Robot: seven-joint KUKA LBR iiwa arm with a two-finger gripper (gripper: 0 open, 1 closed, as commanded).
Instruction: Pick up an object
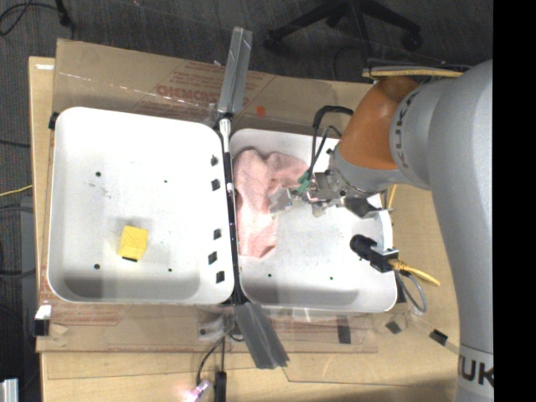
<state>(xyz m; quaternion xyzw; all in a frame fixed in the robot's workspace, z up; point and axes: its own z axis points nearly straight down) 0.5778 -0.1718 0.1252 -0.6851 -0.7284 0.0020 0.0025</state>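
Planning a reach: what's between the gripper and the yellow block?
Camera view: the pink cloth, then the divider between bins, separate gripper from block.

Grey arm (444, 132) reaching in from the right, bent down and leftward, orange band (373, 128) just above the wrist. Wrist tilted low toward the left. Gripper (300, 193) at the arm's left end, pointing left, small metal parts and thin cables around it. Finger state too small and cluttered to tell
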